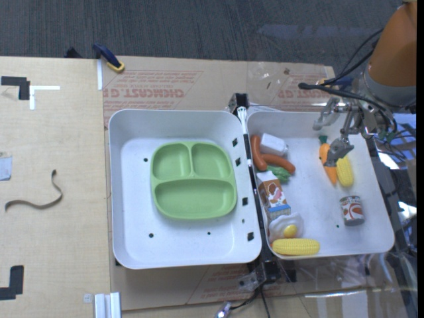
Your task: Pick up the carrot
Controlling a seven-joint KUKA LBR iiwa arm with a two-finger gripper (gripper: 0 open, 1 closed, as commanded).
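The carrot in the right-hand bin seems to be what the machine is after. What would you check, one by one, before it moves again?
1. Target in view: carrot lies in the right bin. Ok.
2. Gripper placement: just above the carrot's upper end. Ok.
3. Carrot gripped: cannot tell; the grasp is too small to see.
4. Neighbours: a corn cob lies against the carrot's right side and could be caught. Not ok.
5. Lift path: open bin floor to the carrot's left. Ok.

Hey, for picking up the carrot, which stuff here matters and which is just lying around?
For the job: carrot; gripper, right above it.

Lying about: green plate; corn cob beside the carrot; second corn cob; can; sausage; carton.
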